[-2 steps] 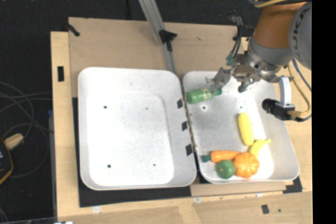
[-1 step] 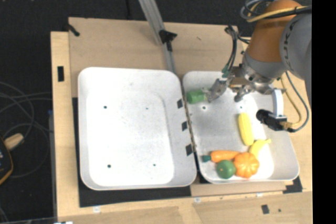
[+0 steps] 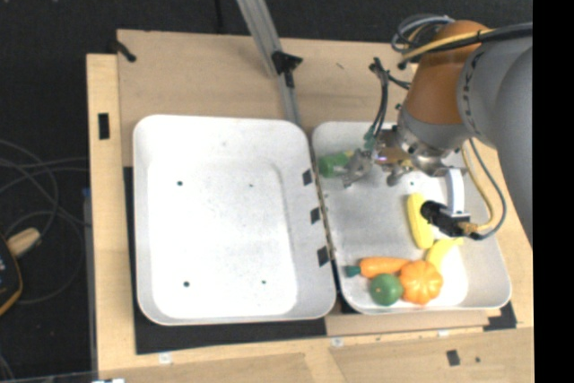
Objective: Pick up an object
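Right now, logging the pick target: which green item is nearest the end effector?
The green item at the right bin's upper left, beside the end effector; the other green one sits by the orange pumpkin.

Light falls evenly from above, bright on the left bin (image 3: 220, 220), whose white floor is nearly washed out — its texture barely reads. Beyond the tabletop (image 3: 197, 76) around that bin the surroundings drop to near black. Shadows are soft and short, pooling under the bin's near rim. The whole frame is slightly soft and grainy — small details right of the bin blur.
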Motion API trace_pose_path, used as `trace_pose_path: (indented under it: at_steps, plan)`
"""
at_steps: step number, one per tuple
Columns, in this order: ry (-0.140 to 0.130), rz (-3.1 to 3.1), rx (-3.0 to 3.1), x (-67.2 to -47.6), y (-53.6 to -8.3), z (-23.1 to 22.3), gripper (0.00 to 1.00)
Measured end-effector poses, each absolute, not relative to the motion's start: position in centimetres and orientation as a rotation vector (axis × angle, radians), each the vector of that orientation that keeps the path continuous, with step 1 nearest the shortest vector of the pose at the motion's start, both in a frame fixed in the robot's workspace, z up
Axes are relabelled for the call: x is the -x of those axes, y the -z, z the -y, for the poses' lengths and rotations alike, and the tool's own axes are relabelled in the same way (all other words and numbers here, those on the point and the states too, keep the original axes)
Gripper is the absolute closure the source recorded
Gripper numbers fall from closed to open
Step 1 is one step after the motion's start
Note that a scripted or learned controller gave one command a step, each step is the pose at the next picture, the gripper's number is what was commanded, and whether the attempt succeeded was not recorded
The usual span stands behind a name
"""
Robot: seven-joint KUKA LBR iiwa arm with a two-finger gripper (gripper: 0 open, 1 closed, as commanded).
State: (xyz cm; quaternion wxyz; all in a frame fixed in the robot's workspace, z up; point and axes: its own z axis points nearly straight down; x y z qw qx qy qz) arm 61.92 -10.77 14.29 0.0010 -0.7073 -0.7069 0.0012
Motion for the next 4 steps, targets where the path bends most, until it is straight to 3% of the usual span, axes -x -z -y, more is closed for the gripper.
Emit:
trace_pose_path:
  at_steps: [1, 2, 4]
  plan:
    - [-0.004, 2.219, 2.221, -61.8, -9.9, 10.8, 0.0]
    - [0.003, 2.221, 2.224, -62.0, -11.2, 10.8, 1.0]
    - [0.005, 2.224, 2.225, -62.8, -22.2, 10.9, 1.0]
